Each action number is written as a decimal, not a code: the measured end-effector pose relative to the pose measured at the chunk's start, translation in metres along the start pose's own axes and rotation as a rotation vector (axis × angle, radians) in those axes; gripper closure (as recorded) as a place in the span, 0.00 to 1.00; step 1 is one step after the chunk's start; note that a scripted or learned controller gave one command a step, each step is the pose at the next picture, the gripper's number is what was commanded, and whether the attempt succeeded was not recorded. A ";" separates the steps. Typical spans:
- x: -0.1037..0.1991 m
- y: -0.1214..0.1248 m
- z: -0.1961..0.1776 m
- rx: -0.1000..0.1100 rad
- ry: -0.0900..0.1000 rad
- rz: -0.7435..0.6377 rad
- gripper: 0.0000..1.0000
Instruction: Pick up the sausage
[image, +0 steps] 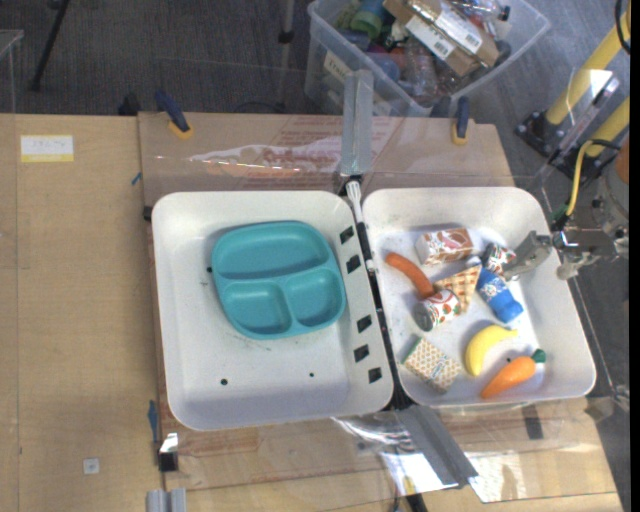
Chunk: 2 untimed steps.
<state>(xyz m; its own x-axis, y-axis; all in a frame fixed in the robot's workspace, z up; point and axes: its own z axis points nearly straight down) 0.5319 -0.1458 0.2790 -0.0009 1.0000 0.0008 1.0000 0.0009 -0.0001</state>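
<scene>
Our fingers (528, 250), opening state unclear, hover at the right bin's (565, 300) edge, the sausage (410, 272) well off to their left; crowding toys risk a wrong grasp.

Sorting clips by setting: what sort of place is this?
Probably a robotics lab: two shallow white bins on a wooden bench, toy food like an orange plastic sausage, and a clear clutter-filled tub behind.

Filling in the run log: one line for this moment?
phase: approach | gripper: over right bin upper right | sausage: lying in bin, ungrasped
</scene>
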 end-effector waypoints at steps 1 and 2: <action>0.036 0.075 0.139 0.001 0.001 0.231 0.00; 0.050 0.048 0.188 -0.013 0.000 0.201 0.00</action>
<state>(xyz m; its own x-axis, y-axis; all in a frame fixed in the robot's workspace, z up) 0.5798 -0.0954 0.0907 0.1988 0.9800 0.0017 0.9800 -0.1988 0.0124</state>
